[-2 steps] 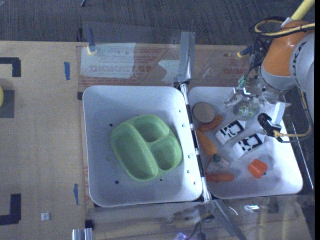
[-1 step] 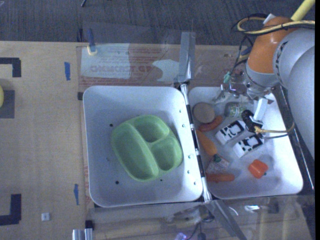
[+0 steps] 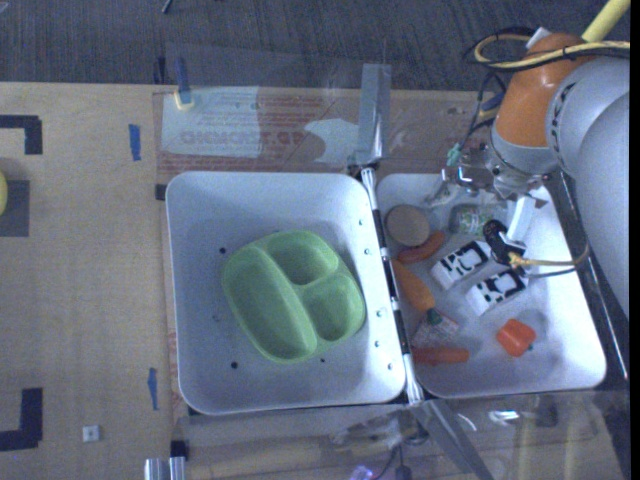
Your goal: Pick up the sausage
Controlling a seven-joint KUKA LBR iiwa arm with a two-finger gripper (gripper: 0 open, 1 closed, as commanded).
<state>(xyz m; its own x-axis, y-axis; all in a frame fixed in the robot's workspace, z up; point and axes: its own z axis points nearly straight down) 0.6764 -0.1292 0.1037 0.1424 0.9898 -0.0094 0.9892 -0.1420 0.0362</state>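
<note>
The sausage (image 3: 440, 354), a slim red-brown link, lies flat near the front left of the right bin (image 3: 560, 368). My gripper (image 3: 437, 315) reaches down into that bin from the upper right. Its white body with black marks sits over the bin's middle, and its tip hangs just above and behind the sausage. Nothing shows gripped at the tip.
An orange carrot (image 3: 413, 283) lies along the right bin's left wall, with a reddish curved piece (image 3: 424, 247) and a brown round item (image 3: 407, 225) behind it. A red-orange block (image 3: 516, 336) sits front right. The left bin (image 3: 200, 218) holds a green divided plate (image 3: 293, 294).
</note>
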